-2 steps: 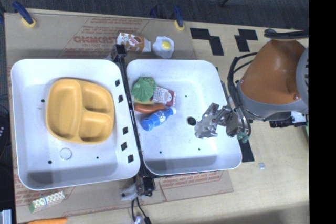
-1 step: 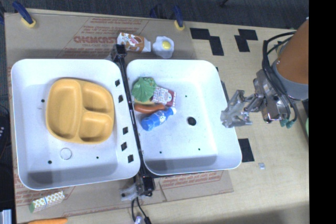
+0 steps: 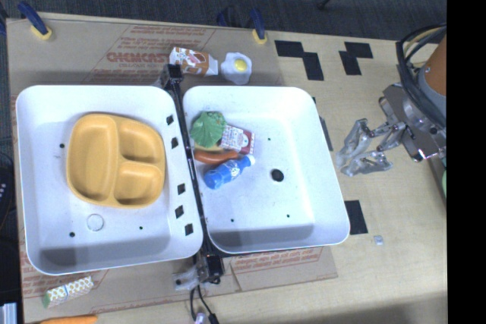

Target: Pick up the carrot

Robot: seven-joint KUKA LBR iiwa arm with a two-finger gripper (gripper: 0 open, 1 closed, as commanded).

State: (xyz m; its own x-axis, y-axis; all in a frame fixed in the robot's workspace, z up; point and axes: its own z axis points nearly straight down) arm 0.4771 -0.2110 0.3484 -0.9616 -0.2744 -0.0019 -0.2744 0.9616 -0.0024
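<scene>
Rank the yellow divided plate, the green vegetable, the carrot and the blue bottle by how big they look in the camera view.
1. yellow divided plate, by far the largest
2. green vegetable
3 and 4. carrot and blue bottle look about alike; the carrot is partly covered, so I would not rank them.

We note a yellow divided plate [image 3: 115, 160] in the left bin [image 3: 45, 239]. Right bin [image 3: 304, 216] (left side): green vegetable [image 3: 207, 128], red packet [image 3: 237, 138], blue bottle [image 3: 226, 172] clustered together.
</scene>
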